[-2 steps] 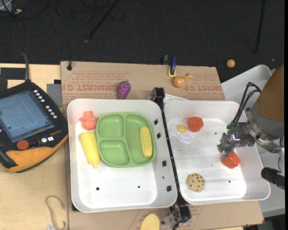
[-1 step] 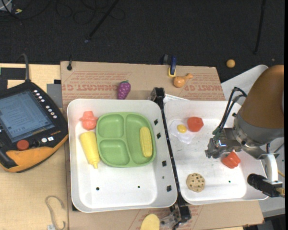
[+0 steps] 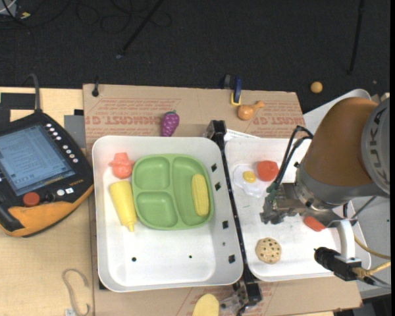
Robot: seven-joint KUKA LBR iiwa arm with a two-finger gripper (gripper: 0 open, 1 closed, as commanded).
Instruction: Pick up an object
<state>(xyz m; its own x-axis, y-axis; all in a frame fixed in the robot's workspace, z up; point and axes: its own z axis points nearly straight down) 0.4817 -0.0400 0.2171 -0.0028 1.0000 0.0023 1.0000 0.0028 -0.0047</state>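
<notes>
The claw (image 3: 274,210) hangs low over the right bin (image 3: 250,259), near its middle, with several toy foods ringed around it. Nearest toward the camera side lies a round cookie (image 3: 268,249), just below the claw in the view and a little to its left; being round, it has no long axis, so it offers no preferred direction for the grip. Further up the view sit a fried egg (image 3: 250,178) and a red tomato-like piece (image 3: 267,170), touching or nearly so, both on the far side of the claw. A small red piece (image 3: 313,224) peeks out from under the arm's wrist on the right. Any of these could serve as the object to pick up; the cookie looks the easiest reach, I judge, because it lies apart from the others.

The arm (image 3: 345,153) comes in from the right, its bulky orange-brown band above the wrist, the wrist pointing steeply down into the bin. The claw is dark and tangled with cable, so I cannot tell how wide it stands, and nothing is seen between its tips.

The left bin (image 3: 158,262) holds a green divided plate (image 3: 171,193) with a corn cob (image 3: 200,195) in one compartment, and a yellow bottle (image 3: 124,203) beside it
</notes>
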